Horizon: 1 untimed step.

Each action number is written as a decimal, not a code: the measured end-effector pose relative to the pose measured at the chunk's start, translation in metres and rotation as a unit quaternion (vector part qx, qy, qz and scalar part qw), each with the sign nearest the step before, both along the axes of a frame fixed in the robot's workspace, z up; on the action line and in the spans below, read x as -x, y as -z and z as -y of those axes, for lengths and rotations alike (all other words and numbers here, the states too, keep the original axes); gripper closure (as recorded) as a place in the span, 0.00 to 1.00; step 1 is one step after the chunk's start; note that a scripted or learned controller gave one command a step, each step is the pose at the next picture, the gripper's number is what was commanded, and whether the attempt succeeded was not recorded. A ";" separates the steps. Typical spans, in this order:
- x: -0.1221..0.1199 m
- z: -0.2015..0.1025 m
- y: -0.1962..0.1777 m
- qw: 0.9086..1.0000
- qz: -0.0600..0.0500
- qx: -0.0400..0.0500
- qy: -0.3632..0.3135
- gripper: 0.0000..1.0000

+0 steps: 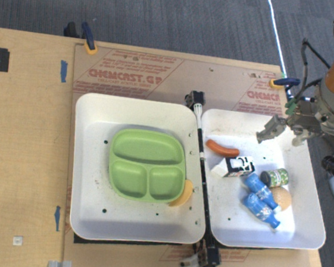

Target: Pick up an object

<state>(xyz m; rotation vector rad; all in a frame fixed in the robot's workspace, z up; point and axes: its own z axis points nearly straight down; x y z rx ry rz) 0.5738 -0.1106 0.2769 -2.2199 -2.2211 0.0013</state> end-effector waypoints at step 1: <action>0.019 0.012 0.172 0.996 0.002 0.000 0.085 0.00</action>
